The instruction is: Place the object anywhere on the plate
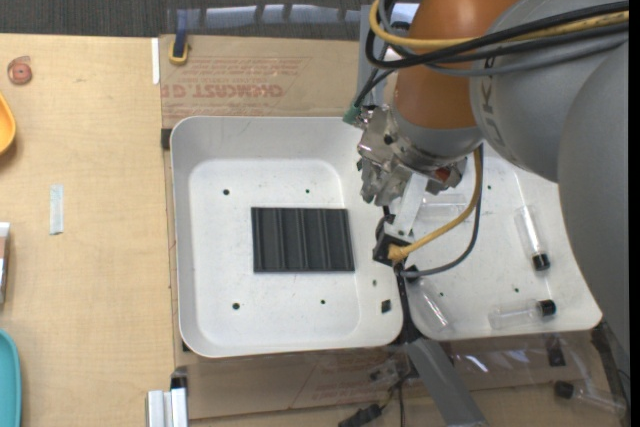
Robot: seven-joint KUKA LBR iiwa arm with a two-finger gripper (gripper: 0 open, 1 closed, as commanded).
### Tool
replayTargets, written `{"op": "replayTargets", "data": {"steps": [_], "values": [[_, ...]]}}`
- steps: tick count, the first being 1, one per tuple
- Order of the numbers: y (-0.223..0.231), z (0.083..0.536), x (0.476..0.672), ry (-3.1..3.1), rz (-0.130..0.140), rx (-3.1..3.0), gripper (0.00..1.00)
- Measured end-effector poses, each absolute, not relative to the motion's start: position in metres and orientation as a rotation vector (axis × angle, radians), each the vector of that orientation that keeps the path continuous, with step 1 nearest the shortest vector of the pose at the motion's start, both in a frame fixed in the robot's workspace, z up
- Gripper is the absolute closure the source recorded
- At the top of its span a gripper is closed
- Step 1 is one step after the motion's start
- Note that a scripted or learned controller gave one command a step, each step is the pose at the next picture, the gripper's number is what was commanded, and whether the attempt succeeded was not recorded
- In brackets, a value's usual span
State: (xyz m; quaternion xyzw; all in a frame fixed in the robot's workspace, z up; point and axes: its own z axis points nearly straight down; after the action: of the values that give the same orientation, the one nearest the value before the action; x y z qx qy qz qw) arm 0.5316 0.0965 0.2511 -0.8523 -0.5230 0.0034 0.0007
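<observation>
While the gripper (385,183) hangs over the seam between the bins, its state untellable, clear syringes (530,237) lie in the right bin (560,310); picking likely comes next.

Robotics lab bench: industrial arm (520,75) with exposed cables, white bins (200,165), cardboard sheet (260,85), wooden benchtop (80,165).

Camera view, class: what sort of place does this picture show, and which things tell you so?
Most likely a robotics lab or test bench. A large grey and orange robot arm reaches over two shallow white bins set on a wooden bench, with loose cables and cardboard behind them.
</observation>
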Motion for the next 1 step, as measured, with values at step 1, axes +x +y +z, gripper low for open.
{"op": "replayTargets", "data": {"steps": [1], "values": [[0.0961,0.2511,0.5317,-1.642,0.01,-2.677,0.0]]}}
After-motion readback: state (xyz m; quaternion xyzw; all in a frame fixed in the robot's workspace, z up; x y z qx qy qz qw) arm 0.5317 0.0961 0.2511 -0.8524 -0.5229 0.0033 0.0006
